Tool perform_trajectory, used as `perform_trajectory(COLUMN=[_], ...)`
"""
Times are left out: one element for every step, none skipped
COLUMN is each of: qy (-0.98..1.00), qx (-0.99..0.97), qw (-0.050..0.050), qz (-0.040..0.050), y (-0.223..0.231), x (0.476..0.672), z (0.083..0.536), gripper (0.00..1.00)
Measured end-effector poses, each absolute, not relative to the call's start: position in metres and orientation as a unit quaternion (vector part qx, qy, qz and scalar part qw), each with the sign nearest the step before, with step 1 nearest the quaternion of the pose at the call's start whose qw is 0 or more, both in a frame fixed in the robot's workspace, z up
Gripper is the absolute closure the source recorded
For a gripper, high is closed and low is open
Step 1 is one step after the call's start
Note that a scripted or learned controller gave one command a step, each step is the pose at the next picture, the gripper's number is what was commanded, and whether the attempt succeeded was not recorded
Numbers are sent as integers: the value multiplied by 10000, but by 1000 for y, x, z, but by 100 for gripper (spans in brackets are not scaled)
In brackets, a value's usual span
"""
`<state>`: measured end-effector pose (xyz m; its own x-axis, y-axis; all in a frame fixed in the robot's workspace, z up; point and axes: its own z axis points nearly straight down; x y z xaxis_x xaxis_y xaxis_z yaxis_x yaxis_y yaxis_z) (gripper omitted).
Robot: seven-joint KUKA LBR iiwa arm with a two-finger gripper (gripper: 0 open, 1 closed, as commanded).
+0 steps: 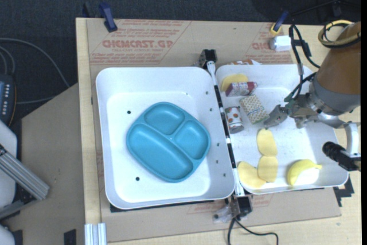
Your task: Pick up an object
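Sitting right of centre in the frame, in the right bin (287, 73), the patterned block (253, 107) looks the likeliest pick. Just right of it hangs the gripper (277, 116), fingers apart and holding nothing. A can (233, 119) lies left of the block; 3 yellow pieces (266, 142) sit lower. I judge this the approach step: next, centre over 1 item, descend, close.
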<state>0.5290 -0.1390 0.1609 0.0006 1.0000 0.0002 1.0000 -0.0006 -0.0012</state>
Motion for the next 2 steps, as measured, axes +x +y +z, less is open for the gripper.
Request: perform_trajectory(qy=[-7069, -7066], qx=[-7074, -7076], qw=[2, -8], qz=[0, -6], y=[-122, -122], x=[525, 525], z=[84, 94], gripper=[0, 100])
